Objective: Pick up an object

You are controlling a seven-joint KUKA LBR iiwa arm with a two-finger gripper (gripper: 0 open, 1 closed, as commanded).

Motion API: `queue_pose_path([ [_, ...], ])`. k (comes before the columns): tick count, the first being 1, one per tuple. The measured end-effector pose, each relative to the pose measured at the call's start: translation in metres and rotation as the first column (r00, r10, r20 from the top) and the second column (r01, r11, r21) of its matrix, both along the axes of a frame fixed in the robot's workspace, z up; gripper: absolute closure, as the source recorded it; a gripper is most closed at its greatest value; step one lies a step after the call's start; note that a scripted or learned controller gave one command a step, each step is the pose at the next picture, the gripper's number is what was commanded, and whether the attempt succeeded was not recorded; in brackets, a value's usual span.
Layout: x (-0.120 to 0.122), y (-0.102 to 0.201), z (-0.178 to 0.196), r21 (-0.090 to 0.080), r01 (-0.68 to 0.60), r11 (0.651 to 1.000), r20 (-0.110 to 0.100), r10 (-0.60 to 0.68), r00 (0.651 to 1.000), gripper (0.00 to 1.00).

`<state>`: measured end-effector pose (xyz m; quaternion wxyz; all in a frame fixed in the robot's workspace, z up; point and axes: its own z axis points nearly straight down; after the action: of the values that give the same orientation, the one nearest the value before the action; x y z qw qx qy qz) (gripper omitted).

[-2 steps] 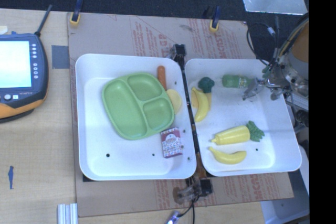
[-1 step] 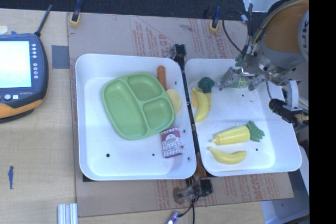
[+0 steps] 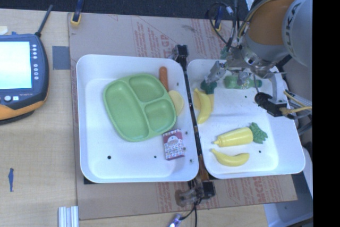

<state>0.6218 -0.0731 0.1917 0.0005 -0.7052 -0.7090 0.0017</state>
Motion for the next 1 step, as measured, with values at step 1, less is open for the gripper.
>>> queue_pose_path([
  [1, 0.0345, 0.0043, 0.0031, 0.002, 0.001, 1.0, 0.0, -0.001, 1.0, 0.0],
])
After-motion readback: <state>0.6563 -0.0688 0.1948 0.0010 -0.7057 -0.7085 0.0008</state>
